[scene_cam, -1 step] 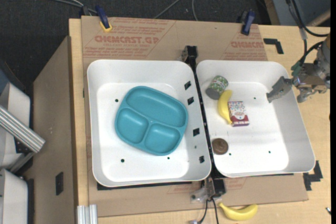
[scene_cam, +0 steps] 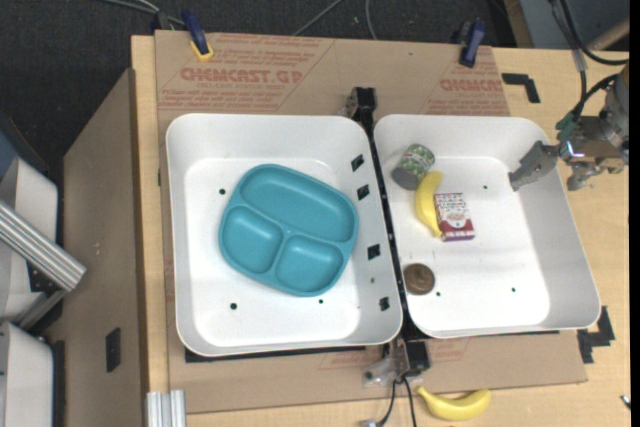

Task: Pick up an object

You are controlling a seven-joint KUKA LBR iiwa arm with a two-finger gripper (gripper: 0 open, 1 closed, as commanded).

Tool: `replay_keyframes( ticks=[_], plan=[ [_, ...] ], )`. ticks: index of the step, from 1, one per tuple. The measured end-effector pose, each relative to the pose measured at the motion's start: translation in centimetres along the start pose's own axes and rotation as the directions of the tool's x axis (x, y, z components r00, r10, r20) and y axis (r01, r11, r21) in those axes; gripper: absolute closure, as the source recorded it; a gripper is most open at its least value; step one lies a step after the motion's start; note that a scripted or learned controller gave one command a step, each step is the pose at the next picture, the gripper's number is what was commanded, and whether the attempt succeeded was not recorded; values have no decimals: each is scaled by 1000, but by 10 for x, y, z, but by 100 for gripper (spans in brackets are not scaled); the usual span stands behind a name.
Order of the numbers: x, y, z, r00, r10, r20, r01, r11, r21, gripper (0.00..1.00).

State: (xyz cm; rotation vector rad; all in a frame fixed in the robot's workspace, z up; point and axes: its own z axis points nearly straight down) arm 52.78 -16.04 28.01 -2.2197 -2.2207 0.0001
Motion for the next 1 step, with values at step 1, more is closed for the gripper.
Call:
replay_keyframes(
  ticks=[1],
  plan=[
    [-2, -2, 42, 1000, 2, -2, -2, 1000, 5, 0]
  ],
)
